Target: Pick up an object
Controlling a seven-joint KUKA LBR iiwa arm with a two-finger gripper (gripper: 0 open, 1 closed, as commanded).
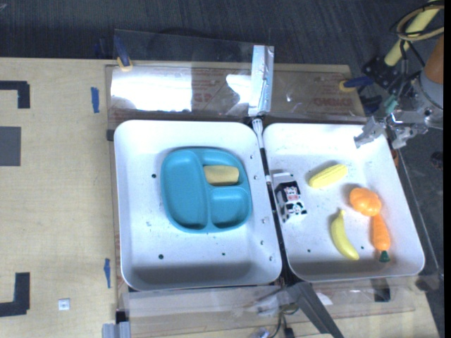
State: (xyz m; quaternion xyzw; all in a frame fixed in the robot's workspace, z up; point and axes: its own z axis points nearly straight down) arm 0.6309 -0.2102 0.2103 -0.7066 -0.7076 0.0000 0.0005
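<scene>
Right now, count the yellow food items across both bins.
3. A corn cob and a banana lie in the right bin; a yellow block sits in the blue divided plate in the left bin.

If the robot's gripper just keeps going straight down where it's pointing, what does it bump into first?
Probably the bare white floor near the top right corner of the right bin. The gripper hangs there, and the corn and orange lie off to the side. Depth is hard to judge from above.
</scene>
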